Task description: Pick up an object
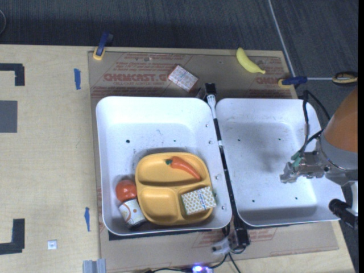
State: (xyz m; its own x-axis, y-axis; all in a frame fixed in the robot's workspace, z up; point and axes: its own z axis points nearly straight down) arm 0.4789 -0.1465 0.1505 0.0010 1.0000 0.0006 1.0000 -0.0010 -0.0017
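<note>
In the left bin [114,129] lies a yellow divided plate [156,201] near the front. An orange carrot [183,165] rests in its back compartment and a green-patterned block [198,201] in its front right one. A red and white bottle [128,201] lies against the plate's left side. My gripper [291,174] hangs low over the right side of the right bin [256,135], far from those objects, with nothing seen in it.
Behind the bins, on the cardboard, are a yellow banana [250,61] and a small patterned box [182,77]. A black bar [219,147] runs along the gap between the bins. Blue clamps [102,44] hold the cardboard's back edge.
</note>
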